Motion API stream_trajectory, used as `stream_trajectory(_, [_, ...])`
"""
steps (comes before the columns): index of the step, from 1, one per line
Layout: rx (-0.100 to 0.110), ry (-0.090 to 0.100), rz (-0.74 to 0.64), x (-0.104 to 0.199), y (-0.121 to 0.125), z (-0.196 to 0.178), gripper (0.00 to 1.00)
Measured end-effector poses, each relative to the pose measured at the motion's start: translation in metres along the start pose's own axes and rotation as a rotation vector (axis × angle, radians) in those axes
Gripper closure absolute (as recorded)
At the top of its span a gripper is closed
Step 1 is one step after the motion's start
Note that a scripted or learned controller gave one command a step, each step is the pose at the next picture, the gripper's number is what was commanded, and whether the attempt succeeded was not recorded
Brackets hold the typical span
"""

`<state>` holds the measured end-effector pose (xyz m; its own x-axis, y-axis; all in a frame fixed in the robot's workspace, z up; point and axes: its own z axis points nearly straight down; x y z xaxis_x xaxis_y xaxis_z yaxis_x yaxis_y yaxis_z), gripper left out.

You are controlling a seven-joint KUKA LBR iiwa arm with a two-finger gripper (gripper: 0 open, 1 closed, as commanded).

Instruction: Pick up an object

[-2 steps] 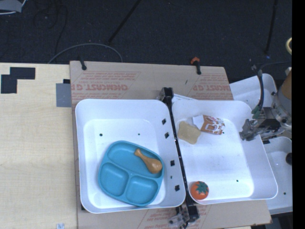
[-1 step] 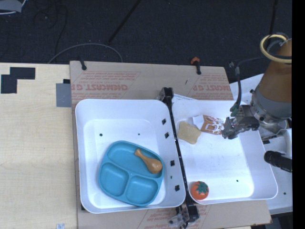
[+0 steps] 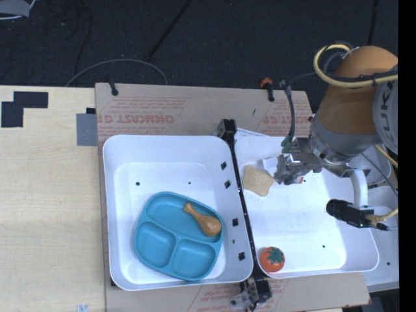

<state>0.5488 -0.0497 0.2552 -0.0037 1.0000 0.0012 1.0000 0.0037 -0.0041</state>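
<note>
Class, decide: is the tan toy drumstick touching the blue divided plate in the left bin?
Touching. The camera view shows the tan toy drumstick lying directly on the blue divided plate, across its upper compartment, with no gap visible.

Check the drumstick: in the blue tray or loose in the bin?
In the tray. The drumstick lies across the upper right compartment of the blue tray, which sits in the left bin.

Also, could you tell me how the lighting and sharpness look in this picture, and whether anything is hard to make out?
In the camera view the white bins are evenly, brightly lit with soft shadows; the blue tray, drumstick and tomato read clearly. The floor behind is very dark. The gripper is small and cluttered, so its detail is unclear beside the beige object.
</note>
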Motion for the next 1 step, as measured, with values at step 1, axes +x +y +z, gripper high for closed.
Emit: stream_trajectory(1, [0.001,0.001,0.0,0.0531,0.0172,0.0162,1.0])
